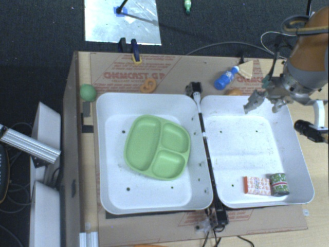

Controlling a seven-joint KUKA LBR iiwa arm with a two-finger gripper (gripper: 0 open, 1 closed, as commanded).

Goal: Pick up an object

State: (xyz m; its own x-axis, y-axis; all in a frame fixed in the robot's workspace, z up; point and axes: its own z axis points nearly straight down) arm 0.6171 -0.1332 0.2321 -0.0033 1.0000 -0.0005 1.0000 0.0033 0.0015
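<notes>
Left bin (110, 189): green divided plate (157, 147), wide and flat, so my fingers would likely slip off its rim. Right bin (300, 163): small red-white box (256, 186) touching green can (279, 184), tight to the lower wall; I risk clipping it. Bin middle is open room. My gripper (264, 103), upper right, spread, grasping nothing.

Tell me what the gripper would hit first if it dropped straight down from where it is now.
Probably the bare floor of the right bin near its far edge. The gripper hangs over that rim, though depth is hard to judge.
</notes>
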